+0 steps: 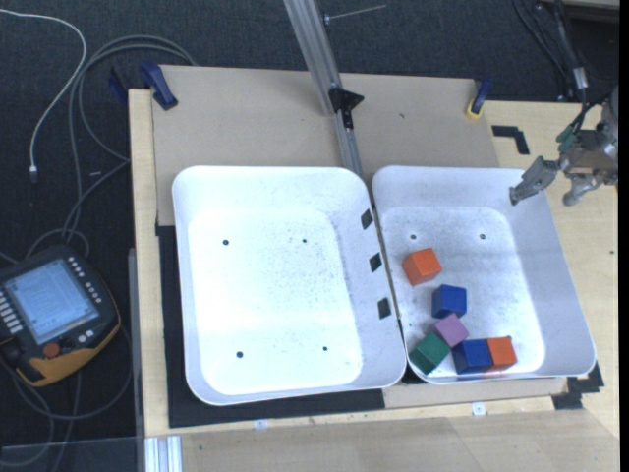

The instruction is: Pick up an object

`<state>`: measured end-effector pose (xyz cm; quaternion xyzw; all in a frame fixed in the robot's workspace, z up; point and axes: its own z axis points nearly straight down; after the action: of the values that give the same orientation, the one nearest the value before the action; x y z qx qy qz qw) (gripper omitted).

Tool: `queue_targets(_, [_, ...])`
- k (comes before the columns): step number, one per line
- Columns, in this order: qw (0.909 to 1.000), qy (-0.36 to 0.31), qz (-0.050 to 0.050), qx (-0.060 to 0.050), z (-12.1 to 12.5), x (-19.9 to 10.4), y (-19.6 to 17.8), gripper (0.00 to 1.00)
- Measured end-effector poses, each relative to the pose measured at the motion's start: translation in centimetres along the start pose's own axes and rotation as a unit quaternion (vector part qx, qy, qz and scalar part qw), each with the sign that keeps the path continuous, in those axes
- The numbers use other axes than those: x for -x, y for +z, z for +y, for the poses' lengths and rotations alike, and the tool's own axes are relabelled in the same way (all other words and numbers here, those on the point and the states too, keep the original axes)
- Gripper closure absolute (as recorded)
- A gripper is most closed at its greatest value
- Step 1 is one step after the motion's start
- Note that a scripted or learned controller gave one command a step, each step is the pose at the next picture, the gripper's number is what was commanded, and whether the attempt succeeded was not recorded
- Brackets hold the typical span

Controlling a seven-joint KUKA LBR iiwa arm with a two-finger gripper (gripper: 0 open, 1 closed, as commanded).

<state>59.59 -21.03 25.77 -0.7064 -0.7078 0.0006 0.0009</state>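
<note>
Nearest you, at the right bin's (565, 293) front edge, sits a cluster: green block (428, 352), dark blue block (473, 355) and an orange block (501, 351) in a row, with a purple block (451, 330) just behind, touching the green and dark blue ones. Another blue block (449, 300) sits just behind the purple one. A second orange cube (423, 265) stands alone further back, near the bin's left wall. You've got the left bin (187, 264) beside it on the worktop (256, 116). End effector (552, 183) hangs over the right bin's far right corner, well apart from all blocks, fingers spread wide, nothing between them.
</note>
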Motion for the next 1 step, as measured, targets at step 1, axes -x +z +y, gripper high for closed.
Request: queue_targets(1, [1.0000,0.000,0.002,-0.004,-0.05,-5.15,13.44,0.00])
